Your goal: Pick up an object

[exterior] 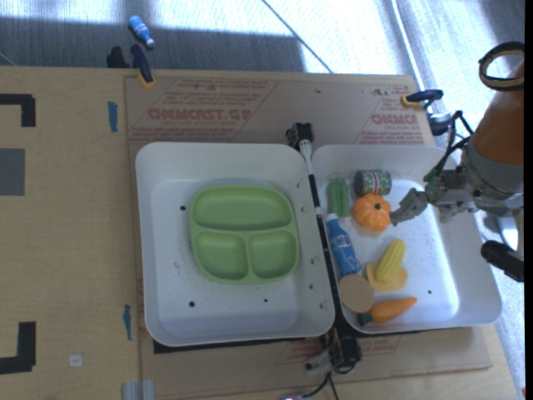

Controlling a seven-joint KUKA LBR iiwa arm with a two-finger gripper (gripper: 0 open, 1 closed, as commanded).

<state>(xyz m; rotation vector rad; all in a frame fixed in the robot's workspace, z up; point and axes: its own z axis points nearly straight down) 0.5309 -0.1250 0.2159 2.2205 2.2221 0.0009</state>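
The right bin (466, 307) holds several toy foods. An orange pumpkin (371, 212) lies near its middle, with a green can (372, 182) behind it and a green vegetable stick (338, 197) to the left. A blue tube (341, 247) lies along the left wall. Nearer the front are a yellow corn cob (390, 262), a tan disc (356, 292) and an orange carrot (391, 309). My gripper (426, 212) hangs over the bin's right half, just right of the pumpkin. It is open, with nothing between its fingers, and one grey finger (406, 207) points toward the pumpkin.
The left bin (158, 240) holds a green divided plate (244, 232). A black clip (299, 133) sits at the back where the two bins meet. Blue and yellow clamps (141, 44) (420, 98) stand at the bench's far edge. Cables trail by the arm on the right.
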